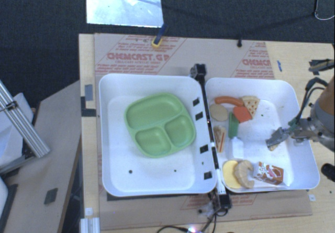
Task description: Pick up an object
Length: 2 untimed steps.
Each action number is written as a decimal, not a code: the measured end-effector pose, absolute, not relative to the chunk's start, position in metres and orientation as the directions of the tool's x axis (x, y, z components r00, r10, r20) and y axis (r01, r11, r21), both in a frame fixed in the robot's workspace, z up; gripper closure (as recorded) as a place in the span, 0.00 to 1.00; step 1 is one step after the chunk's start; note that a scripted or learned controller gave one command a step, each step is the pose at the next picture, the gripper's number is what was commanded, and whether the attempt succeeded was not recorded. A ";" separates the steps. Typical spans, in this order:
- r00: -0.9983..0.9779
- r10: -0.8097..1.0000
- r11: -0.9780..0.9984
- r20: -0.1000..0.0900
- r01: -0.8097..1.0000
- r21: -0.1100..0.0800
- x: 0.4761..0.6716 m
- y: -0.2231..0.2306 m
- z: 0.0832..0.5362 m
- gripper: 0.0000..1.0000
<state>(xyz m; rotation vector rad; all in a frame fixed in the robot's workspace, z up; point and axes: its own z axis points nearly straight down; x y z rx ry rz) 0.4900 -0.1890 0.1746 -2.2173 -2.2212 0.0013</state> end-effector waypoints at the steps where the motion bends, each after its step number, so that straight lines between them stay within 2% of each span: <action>1: -0.001 1.000 0.001 0.000 1.000 -0.001 0.491 -0.196 0.116 0.00; 2: -0.001 1.000 0.001 0.001 1.000 -0.001 0.492 -0.196 0.083 0.00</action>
